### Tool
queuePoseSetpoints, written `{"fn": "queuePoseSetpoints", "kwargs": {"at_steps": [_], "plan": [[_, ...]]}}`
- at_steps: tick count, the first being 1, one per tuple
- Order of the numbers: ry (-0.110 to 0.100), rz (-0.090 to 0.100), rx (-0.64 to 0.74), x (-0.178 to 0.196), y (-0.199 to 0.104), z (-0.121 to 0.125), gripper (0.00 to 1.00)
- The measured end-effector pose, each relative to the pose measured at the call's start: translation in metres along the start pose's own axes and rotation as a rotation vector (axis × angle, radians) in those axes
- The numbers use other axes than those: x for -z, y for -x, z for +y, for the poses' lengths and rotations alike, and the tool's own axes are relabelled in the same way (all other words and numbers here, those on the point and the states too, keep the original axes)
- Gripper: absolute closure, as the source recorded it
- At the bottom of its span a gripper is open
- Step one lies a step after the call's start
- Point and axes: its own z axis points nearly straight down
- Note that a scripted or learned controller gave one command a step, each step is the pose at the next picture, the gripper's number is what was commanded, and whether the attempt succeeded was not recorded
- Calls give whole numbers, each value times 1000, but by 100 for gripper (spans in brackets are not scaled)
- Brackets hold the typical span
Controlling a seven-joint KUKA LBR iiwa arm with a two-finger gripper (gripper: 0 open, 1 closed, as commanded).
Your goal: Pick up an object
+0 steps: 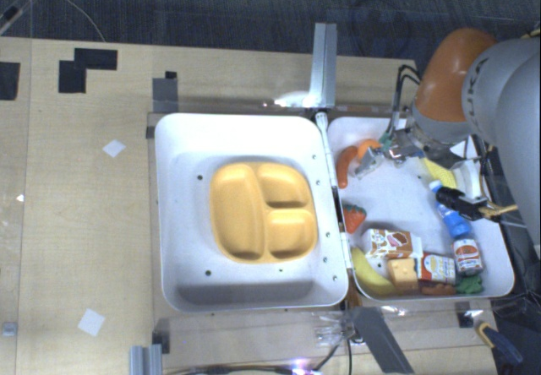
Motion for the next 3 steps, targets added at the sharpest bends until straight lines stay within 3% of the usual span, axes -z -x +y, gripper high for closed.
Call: {"fn": "queuePoseSetpoints", "kwargs": {"at_steps": [1,2,3], "plan": [[-15,5,218,-6,5,29,0],[1,-4,223,8,6,34,100],[10,-5,293,136,4,35,100]]}}
